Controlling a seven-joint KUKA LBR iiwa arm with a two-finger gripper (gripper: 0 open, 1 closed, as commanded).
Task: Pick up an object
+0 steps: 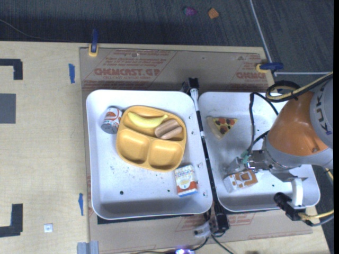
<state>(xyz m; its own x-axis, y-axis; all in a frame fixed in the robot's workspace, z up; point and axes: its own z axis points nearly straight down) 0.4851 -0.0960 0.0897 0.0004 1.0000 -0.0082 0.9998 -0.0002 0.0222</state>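
Two white bins sit side by side on the table. The left bin (100,157), at frame centre, keeps a yellow divided plate (151,137) with a banana (144,119) and hot dog (168,129), a can (110,119) at its left, a small carton (186,180) below. The right bin (233,201) holds a pizza slice (222,125) and an orange-white packet (241,180). The hand (244,163) hangs just above that packet, likely its target; the wrist leans in from the right. Whether it is spread or pinching, I cannot tell.

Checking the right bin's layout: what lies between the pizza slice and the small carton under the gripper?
In the camera view, bare white bin floor lies between the pizza slice and the small carton.
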